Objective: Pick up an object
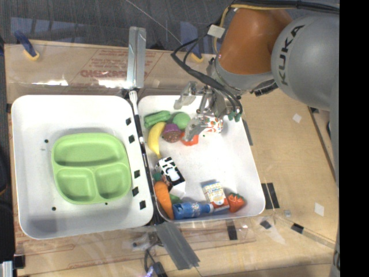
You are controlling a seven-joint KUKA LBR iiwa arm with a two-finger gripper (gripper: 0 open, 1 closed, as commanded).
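The grey arm (300,45) reaches over the right bin (245,154). Its end effector (199,123) hangs at the bin's far side, touching a red-and-white object (202,130); whether it grips cannot be told. Just left lie a purple toy (171,132) and banana (154,138).
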